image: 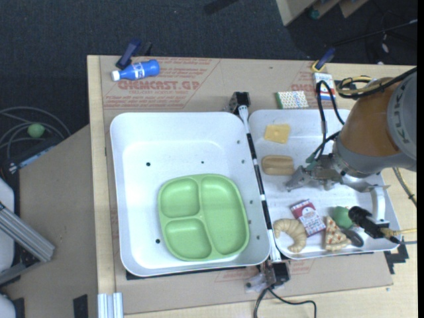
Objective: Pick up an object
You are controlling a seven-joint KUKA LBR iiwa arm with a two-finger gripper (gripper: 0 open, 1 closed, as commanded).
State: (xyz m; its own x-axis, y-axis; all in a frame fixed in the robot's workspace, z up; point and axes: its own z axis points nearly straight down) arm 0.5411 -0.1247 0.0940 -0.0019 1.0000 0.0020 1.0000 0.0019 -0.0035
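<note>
Just beside gripper [299, 177], mid-right of frame: tan oblong bread roll [277, 165], smooth, lying flat; jaws' state unclear.

Even, bright overhead light — soft shadows, mild glare on the white bins [126, 177] — slightly soft focus.

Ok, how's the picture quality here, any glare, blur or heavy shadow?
Camera view: even, soft light, only faint shadows under the green divided plate; white bins look bright, not blown out; the croissant is sharp, while the gripper looks slightly soft.
</note>
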